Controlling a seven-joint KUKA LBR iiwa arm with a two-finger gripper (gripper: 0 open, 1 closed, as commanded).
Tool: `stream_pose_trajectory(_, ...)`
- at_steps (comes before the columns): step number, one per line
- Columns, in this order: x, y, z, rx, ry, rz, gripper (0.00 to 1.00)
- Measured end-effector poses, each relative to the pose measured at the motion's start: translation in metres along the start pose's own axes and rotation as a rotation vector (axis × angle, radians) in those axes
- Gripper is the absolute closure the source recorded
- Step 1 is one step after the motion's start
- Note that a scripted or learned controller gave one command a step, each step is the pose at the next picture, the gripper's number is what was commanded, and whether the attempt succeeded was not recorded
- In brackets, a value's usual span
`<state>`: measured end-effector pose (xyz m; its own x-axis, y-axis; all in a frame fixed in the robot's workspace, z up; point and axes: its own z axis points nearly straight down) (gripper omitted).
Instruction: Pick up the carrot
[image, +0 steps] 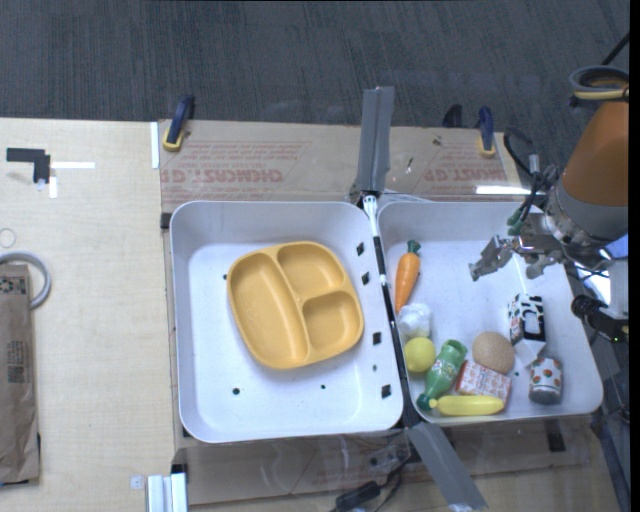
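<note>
The carrot (405, 279) lies in the right bin (455, 228) against its left wall, green top pointing far. The hand (510, 255) hangs over the same bin's far right part, well apart from the carrot. A yellow divided plate (296, 302) sits in the left bin (200, 330).

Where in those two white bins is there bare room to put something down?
The left bin has bare floor all around the yellow divided plate, widest along its near edge. In the right bin, the open patch lies between the carrot and the tool. Its near end is crowded: lemon, green bottle, banana, bread roll.
</note>
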<state>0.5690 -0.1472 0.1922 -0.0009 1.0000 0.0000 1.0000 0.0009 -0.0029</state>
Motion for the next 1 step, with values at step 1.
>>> stream_pose_trajectory(1,-0.0167,-0.0226,-0.0037,-0.002,0.0,-0.274,0.0)
